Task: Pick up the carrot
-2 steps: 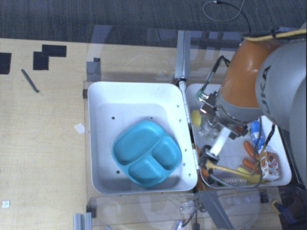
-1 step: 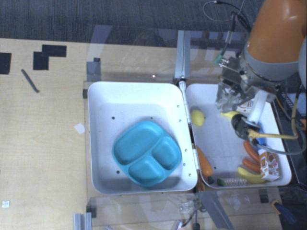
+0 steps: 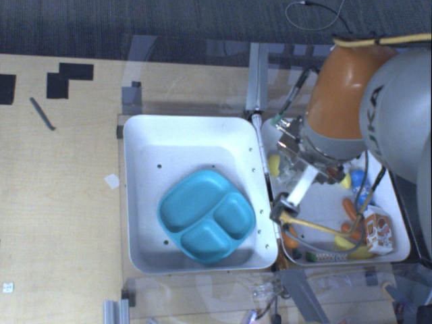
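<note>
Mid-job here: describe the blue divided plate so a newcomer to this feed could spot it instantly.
Find the left white bin, beside the one the arm works over. The blue divided plate lies on its floor toward the near right corner. It is turquoise, rounded, with three compartments, and the only item lying in that bin.

no readable text, labels or numbers

A blue divided plate [image 3: 206, 214] lies in the left bin [image 3: 145, 140]; a small printed carton [image 3: 379, 233] sits in the right bin [image 3: 398, 248]; black marks [image 3: 67, 78] dot the table [image 3: 61, 201].
</note>
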`<action>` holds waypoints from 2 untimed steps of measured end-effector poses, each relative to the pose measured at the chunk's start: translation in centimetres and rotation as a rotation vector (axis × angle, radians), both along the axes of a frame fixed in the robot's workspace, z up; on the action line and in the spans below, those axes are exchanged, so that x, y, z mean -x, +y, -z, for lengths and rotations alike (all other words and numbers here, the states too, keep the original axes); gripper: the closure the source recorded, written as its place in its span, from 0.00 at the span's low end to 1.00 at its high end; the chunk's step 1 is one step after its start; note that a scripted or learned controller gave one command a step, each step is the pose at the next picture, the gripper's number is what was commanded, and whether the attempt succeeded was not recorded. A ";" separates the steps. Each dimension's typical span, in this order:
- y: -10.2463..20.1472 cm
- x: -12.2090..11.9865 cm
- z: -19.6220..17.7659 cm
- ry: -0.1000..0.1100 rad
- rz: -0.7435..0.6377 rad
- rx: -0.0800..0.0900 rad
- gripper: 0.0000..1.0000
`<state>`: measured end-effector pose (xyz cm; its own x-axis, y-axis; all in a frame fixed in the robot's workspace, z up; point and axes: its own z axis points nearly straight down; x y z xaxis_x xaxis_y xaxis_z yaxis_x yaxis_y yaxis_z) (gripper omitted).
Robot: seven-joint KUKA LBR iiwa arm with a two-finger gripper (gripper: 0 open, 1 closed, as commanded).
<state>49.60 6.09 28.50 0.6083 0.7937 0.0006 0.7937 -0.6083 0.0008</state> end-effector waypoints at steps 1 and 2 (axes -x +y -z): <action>-2.7 0.8 3.7 -0.001 -0.101 -0.001 1.00; -12.7 0.8 1.4 -0.001 0.334 0.000 1.00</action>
